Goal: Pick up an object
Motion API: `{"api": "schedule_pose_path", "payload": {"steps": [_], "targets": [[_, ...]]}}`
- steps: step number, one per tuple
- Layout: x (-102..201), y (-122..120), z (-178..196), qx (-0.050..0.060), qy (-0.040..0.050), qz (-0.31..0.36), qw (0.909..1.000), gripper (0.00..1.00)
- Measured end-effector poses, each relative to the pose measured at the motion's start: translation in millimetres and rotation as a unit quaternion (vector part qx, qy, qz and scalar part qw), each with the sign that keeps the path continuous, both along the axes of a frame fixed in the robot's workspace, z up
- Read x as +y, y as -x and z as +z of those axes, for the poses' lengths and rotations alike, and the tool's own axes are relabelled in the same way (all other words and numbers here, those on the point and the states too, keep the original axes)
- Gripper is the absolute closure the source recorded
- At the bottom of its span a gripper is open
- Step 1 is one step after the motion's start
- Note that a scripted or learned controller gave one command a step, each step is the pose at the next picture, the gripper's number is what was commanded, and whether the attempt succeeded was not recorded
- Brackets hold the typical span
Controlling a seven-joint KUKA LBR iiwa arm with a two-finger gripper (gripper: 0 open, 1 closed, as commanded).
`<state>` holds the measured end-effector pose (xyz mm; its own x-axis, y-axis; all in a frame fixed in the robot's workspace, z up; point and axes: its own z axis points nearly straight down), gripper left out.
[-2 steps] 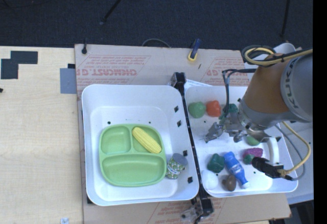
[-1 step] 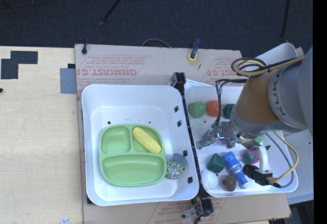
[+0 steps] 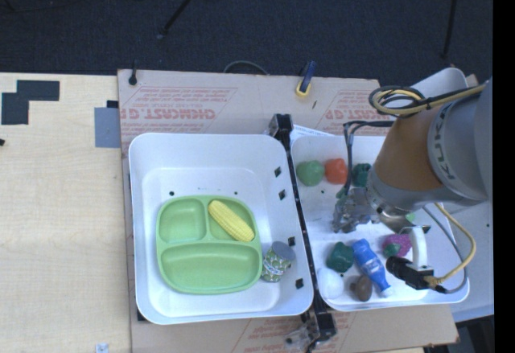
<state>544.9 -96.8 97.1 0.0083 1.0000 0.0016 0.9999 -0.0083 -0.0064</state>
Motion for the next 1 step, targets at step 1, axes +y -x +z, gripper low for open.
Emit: {"api": "schedule_pose_path", "payload": {"steps": [1], "targets": [[4.3,-0.8,61.1,-0.003,0.0005,0.005,1.0,1.0]]}}
